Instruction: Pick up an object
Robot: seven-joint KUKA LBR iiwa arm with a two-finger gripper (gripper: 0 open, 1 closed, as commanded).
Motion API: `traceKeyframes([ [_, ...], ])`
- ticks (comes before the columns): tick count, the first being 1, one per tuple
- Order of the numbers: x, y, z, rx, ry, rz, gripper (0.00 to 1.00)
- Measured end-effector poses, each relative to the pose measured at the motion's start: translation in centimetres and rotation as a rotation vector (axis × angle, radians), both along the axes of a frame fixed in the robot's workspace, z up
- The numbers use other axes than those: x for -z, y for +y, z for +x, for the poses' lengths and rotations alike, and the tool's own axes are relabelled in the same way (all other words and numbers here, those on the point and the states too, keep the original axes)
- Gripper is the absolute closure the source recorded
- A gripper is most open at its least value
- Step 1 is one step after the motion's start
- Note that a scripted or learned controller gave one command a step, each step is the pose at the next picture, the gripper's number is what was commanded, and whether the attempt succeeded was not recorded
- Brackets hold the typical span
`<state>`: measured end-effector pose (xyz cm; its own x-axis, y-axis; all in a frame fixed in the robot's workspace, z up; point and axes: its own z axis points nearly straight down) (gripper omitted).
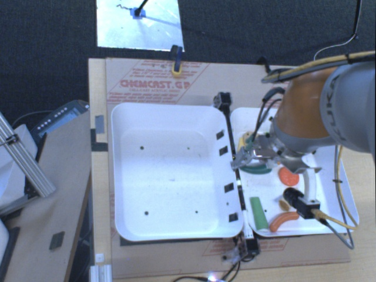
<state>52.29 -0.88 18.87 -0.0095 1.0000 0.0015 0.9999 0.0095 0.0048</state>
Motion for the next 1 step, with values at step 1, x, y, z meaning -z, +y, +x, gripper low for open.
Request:
traceKeyframes([
  [1, 0.46, -6.08, -2.76, 0.013, 0.005, -0.001, 0.00],
])
